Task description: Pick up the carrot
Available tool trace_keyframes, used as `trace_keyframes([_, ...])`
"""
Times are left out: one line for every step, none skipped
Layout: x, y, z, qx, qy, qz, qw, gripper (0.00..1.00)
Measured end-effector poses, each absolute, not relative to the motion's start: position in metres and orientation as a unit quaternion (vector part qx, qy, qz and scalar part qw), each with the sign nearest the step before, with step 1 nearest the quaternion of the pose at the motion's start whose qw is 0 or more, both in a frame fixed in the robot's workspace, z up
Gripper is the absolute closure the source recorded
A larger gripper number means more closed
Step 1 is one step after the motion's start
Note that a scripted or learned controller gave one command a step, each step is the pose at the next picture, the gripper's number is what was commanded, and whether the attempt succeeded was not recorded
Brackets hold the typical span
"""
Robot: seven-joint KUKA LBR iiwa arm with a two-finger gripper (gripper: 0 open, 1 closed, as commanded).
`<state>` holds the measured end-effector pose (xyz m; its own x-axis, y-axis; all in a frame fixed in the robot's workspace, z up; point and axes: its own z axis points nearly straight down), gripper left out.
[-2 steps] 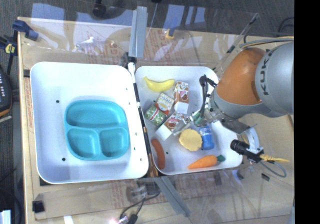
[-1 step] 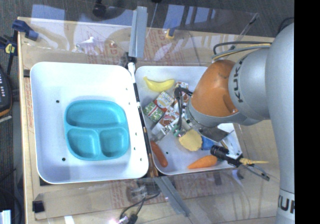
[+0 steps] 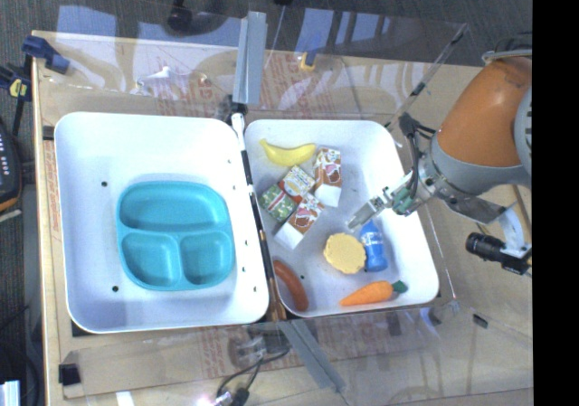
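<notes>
Carrot (image 3: 370, 293) lies in right bin (image 3: 418, 259), below tool (image 3: 365, 212).

Carrot (image 3: 368, 294) orange with green stem end, below gripper (image 3: 373, 210). Gripper grey-metallic, arm orange band over grey. Blue bottle (image 3: 373, 248) just under it, yellow round piece (image 3: 344, 253) beside. Yellow banana (image 3: 288, 153), red-brown sausage (image 3: 290, 285), printed red/green/white cartons (image 3: 298, 196) to its left. Turquoise tray (image 3: 174, 234) in white bin (image 3: 81, 151).

Orange carrot (image 3: 371, 294) with green stem end, lying flat, tip toward view's left; well below the fingers (image 3: 369, 212), apart from them, untouched.
</notes>
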<state>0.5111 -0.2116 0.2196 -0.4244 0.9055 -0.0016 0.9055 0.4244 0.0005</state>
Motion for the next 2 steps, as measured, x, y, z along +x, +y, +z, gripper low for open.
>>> trace_keyframes([0.476,-0.197,0.114,0.571,0.821,-0.0007,-0.003,0.00])
trace_keyframes([0.507,-0.177,0.092,0.482,0.876,0.0001,0.000,0.00])
